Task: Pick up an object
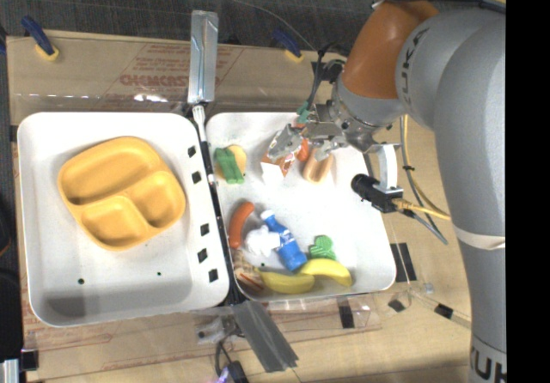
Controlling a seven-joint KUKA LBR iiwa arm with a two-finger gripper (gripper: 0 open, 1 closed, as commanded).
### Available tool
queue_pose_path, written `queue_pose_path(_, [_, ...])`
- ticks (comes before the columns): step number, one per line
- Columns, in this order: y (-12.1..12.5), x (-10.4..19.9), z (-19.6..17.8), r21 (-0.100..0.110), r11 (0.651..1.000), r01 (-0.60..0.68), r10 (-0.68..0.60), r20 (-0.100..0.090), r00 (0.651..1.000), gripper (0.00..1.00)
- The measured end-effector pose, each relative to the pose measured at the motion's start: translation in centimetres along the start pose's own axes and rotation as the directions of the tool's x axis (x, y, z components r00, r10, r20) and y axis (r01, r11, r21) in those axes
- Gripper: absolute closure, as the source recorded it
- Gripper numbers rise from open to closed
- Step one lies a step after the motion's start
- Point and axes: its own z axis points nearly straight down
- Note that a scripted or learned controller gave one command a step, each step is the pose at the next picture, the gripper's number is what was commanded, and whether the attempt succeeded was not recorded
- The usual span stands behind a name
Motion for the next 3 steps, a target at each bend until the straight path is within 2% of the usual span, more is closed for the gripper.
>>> queue_pose_path(1, [4.6,-2.5,11.0,-0.002,0.998,-0.065,0.065,0.001,0.998,0.00])
queue_pose_path(2, [5.2,1.2,-5.9,-0.010,0.945,0.327,-0.327,0.006,0.945,0.00])
queue_pose_path(3, [-8.6,-2.8,6.2,0.007,0.979,0.204,-0.204,-0.002,0.979,0.00])
